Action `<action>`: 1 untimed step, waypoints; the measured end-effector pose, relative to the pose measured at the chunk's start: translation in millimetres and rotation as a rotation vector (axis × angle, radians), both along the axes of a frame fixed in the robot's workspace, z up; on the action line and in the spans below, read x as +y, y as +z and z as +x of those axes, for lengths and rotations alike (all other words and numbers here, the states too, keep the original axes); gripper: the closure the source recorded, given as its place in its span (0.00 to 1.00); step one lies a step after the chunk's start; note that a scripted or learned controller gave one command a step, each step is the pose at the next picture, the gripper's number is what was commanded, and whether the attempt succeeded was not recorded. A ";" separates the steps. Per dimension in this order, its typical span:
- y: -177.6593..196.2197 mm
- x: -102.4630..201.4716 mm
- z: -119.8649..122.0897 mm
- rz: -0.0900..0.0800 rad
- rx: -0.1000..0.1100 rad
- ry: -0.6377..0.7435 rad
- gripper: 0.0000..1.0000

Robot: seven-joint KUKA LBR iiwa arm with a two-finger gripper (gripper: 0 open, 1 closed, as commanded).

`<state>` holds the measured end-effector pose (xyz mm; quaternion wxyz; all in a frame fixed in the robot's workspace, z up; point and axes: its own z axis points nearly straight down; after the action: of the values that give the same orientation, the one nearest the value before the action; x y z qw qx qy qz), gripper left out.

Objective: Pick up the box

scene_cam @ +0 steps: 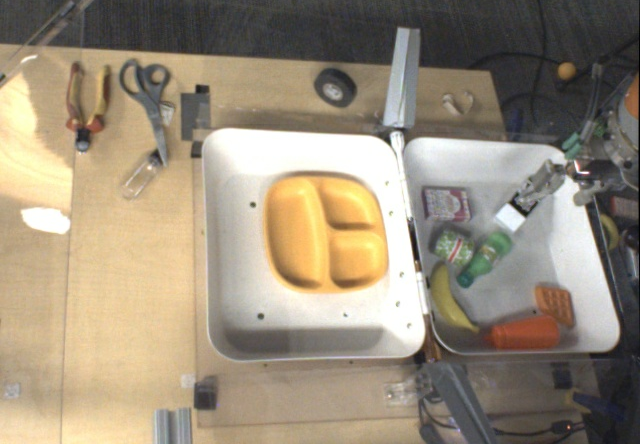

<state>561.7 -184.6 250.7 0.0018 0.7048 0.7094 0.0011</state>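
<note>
Lying left of jaws (512, 215), clear of them: box (446, 203); jaw state unclear.

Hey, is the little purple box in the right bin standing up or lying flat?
Lying flat. The box shows its broad printed face to the overhead camera, resting on the right bin floor just above the green bottle.

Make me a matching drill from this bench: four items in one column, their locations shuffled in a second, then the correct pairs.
Items
1. yellow tray
2. scissors
3. banana
4. box

Locations
A. on the bench, left of both bins
B. in the right bin, near its top-left corner
C. in the left bin
D. in the right bin, along its left wall, towards the front

Pairs: 1-C, 2-A, 3-D, 4-B
</note>
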 end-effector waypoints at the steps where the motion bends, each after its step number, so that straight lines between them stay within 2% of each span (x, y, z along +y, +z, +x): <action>1: -81.1 65.1 41.6 0.001 0.002 0.012 0.00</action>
<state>603.3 -119.6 169.6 0.0006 0.7007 0.7135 0.0005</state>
